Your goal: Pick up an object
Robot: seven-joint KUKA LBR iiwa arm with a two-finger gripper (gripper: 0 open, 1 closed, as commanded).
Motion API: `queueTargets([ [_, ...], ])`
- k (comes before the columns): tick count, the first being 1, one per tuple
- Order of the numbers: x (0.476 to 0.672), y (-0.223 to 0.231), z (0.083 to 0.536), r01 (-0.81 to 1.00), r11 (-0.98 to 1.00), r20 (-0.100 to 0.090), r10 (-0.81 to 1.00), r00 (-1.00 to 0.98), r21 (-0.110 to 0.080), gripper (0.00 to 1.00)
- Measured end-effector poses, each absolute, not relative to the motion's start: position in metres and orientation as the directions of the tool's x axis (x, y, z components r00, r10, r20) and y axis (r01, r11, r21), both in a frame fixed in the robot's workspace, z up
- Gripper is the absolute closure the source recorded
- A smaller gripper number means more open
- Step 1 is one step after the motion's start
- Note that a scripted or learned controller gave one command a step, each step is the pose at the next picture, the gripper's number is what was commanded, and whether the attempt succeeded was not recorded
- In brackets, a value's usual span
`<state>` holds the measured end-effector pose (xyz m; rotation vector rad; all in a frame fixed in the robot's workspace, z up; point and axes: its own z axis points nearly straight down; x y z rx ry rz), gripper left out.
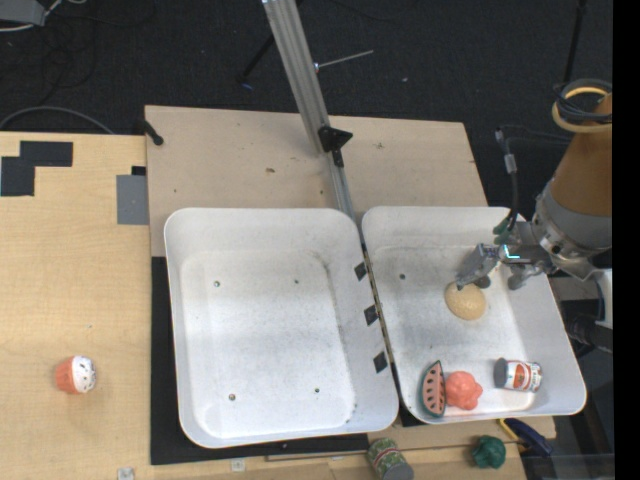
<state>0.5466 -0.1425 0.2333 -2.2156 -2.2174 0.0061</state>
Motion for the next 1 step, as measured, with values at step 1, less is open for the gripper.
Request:
queueTargets([
  [1,0.5473,-0.1435,0.2357,1.0,0.0,0.001,1.0,0.0,-0.003,0.0],
])
